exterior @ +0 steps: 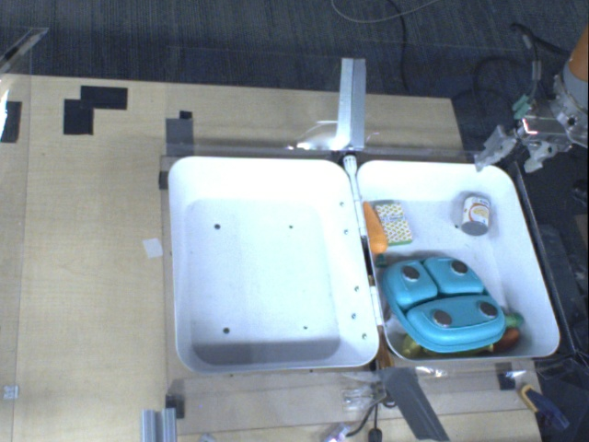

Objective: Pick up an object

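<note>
the gripper (515, 147) is seen off the right bin's (537, 247) far right corner, fingers spread, nothing held. inside that bin, a small round can (475, 214) lies near the back, well apart from two blue trays (440, 302).

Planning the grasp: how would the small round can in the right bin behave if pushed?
The can looks short and round, so on its side it would probably roll. It stands apart from the blue plastic toys, so little would stop it before the bin's wall. It is likely light.

Can (475, 214) behind trays (442, 304) in right bin (515, 191)
</note>
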